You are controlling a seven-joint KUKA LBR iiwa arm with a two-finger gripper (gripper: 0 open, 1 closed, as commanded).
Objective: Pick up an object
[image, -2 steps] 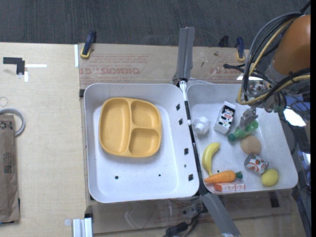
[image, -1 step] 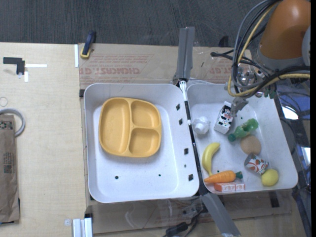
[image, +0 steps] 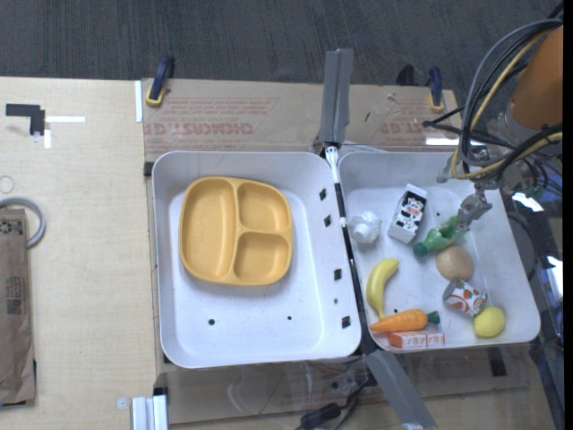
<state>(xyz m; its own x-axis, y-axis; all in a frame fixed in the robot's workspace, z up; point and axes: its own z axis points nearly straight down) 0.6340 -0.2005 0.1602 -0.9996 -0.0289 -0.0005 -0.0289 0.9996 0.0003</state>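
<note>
From above, the hand (image: 472, 210) hangs low over the right bin (image: 524, 267), touching or just above a green toy (image: 436, 239) beside the potato (image: 455, 262); its state cannot be told. A yellow plate (image: 236, 230) fills the left bin (image: 170, 267).

A green plastic toy vegetable (image: 436, 238) lies tilted in the right white bin (image: 524, 267), touching the brown egg-shaped potato (image: 454, 262) just below it. A black-and-white carton (image: 409, 213) lies to its left.
</note>
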